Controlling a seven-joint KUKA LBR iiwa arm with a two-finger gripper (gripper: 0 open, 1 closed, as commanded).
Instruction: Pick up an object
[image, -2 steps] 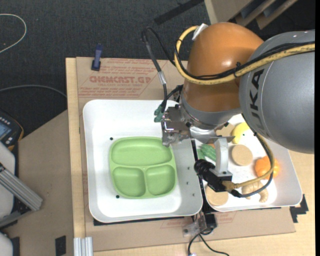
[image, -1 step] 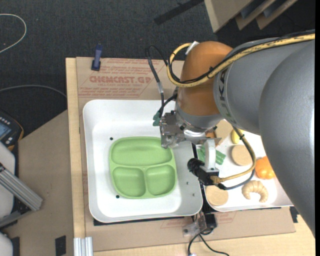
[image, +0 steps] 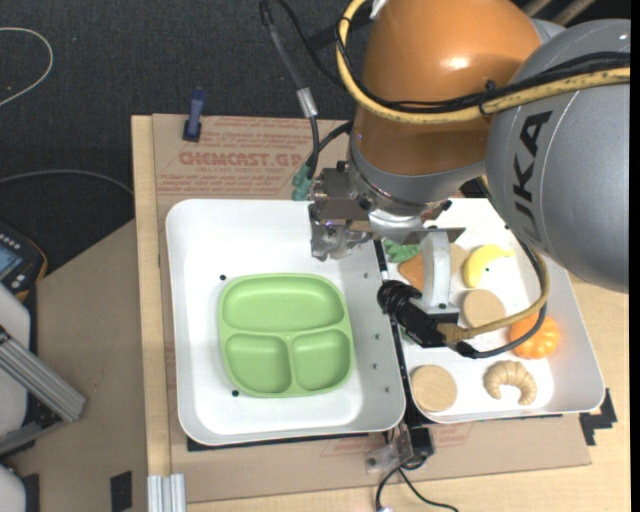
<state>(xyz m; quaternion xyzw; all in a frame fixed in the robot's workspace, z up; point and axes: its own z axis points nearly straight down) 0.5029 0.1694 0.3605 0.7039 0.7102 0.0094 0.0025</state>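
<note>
My gripper (image: 333, 232) hangs over the far right corner of the left bin (image: 190, 300), just beyond the green divided plate (image: 285, 333) that lies flat in that bin. In the right bin (image: 575, 385) lie a yellow rounded piece (image: 487, 264), a tan disc (image: 482, 305), an orange piece (image: 537, 340), a croissant (image: 510, 380) and a second tan disc (image: 433, 388). Under the wrist a green scrap (image: 405, 250) and an orange bit (image: 411, 271) are partly hidden. Nothing is seen held.
The arm's big orange and grey body covers the far part of the right bin. A brown board (image: 240, 150) lies under both bins, with a small blue object (image: 193, 115) at its far left corner. Cables run at the front edge.
</note>
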